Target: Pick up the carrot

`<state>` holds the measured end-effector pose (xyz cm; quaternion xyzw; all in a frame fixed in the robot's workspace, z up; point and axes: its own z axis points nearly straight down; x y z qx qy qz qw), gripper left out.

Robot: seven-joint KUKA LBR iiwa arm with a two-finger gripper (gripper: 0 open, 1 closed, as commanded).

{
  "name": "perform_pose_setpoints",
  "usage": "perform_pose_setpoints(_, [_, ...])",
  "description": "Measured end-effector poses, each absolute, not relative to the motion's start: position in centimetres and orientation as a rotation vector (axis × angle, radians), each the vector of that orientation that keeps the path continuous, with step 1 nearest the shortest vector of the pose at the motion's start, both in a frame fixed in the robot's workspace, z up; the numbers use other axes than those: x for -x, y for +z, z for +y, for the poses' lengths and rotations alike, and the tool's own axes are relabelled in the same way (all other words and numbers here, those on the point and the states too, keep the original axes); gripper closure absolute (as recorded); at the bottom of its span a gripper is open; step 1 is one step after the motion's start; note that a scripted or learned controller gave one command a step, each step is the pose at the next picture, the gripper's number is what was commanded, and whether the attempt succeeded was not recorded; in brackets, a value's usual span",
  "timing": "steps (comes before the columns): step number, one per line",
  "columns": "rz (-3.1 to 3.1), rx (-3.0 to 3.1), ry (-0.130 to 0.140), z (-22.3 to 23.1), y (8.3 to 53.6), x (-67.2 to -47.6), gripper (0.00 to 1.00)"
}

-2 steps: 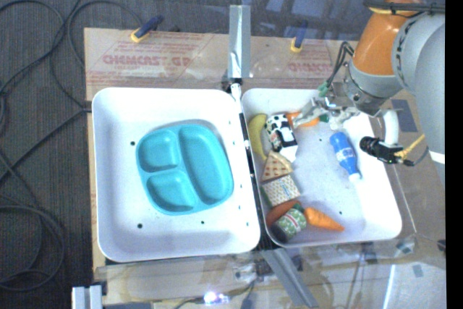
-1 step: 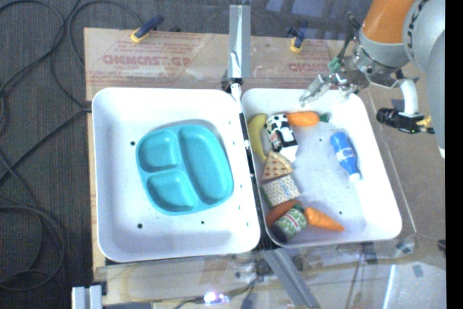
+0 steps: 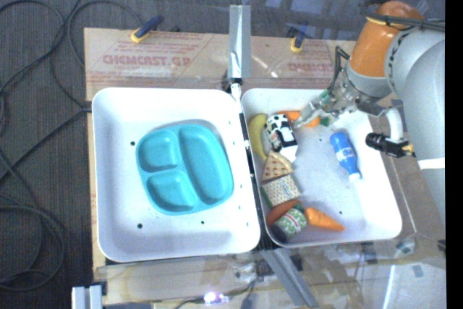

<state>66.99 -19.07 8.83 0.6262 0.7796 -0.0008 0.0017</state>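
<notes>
Closest to the camera, near the front wall of the right bin (image 3: 376,224), lies the carrot (image 3: 323,219), orange, with its thick end toward the left and its thin tip pointing to the right. Its thick end is touching a round green and white thing (image 3: 289,224), and a reddish piece (image 3: 278,212) lies just beside that one. Behind them, along the left side of this bin, a patterned block (image 3: 281,190) and a wedge like a sandwich (image 3: 276,166) are stacked close together, then a black and white toy (image 3: 281,132) and a yellow banana (image 3: 257,135) against the left wall. A blue bottle (image 3: 345,153) lies alone more to the right. The gripper (image 3: 318,112) is at the back part of the same bin, low over the floor, near a small orange piece (image 3: 293,115) beside the black and white toy. Whether its fingers are apart or together, I cannot tell, because they are too small and blurred. The carrot is well apart from the gripper, at the opposite, front end of the bin, with the blue bottle roughly between them. The left bin (image 3: 116,228) holds a blue tray (image 3: 184,166) with three compartments.
</notes>
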Motion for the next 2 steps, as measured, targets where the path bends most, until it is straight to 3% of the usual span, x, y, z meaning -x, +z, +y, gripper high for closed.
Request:
perform_pose_setpoints(1, [2.452, -1.963, -0.013, -19.1, 9.6, -66.9, 1.0])
perform_pose_setpoints(2, [2.399, -2.032, 0.0, -11.8, 17.7, -64.4, 1.0])
